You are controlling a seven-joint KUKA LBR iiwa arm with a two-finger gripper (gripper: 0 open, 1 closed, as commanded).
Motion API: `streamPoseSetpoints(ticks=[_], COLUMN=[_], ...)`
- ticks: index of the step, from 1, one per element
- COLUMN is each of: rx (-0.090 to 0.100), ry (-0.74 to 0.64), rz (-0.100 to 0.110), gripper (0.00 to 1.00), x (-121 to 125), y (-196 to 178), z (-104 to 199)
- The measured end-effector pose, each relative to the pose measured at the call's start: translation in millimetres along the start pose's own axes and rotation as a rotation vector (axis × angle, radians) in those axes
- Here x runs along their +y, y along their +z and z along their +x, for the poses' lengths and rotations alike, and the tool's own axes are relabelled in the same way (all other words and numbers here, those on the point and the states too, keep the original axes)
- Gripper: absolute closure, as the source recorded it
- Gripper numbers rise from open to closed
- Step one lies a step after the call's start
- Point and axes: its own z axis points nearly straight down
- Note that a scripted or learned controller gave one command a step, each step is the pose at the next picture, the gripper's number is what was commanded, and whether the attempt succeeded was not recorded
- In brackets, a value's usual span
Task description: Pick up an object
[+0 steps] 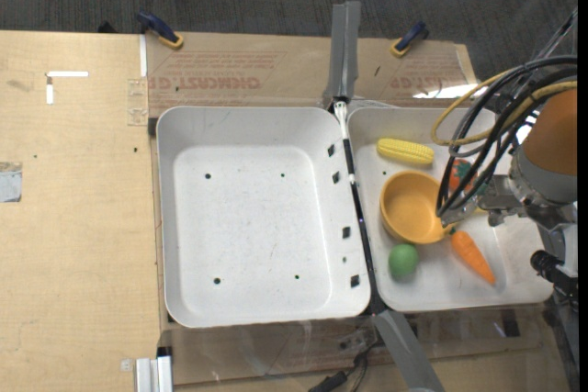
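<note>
The right bin holds a yellow corn cob at its far side, an orange-yellow bowl tipped on its side, a green ball just in front of the bowl and an orange carrot to the right of the ball. My gripper reaches in from the right, low over the bin, at the bowl's right rim and just above the carrot's top end. Black and yellow cables cross in front of the wrist and hide much of it.
The left bin lies beside the right one, parted from it by a grey divider bar. Blue and orange clamps hold brown card at the back edge. The wooden bench stretches to the left.
</note>
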Motion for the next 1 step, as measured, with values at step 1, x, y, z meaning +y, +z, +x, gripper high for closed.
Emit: streamPoseSetpoints(ticks=[1], rx=[-0.002], ry=[-0.147], rz=[-0.008], gripper=[0.0], x=[-6.2], y=[48.6], z=[54.2])
